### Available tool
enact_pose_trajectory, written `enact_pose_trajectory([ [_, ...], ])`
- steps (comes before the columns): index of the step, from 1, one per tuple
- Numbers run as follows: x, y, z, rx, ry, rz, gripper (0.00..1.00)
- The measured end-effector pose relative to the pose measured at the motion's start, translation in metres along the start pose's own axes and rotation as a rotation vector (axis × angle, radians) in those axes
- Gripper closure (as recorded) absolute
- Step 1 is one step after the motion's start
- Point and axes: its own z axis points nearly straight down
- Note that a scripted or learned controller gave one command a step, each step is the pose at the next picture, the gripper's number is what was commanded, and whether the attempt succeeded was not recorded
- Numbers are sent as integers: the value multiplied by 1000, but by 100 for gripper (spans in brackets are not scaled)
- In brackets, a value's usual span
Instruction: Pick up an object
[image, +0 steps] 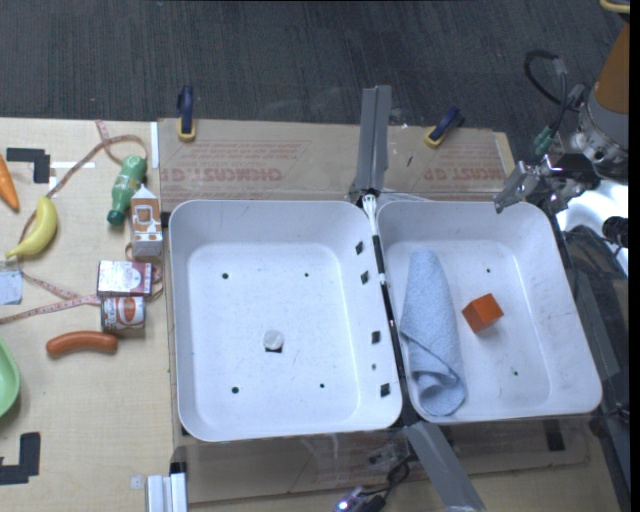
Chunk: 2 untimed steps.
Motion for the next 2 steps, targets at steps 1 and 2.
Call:
enact_pose_trajectory([
  [1, 7, -65, 156, 0, 1, -205, 0],
  [2, 8, -66, 190, -1, 1, -242, 0],
])
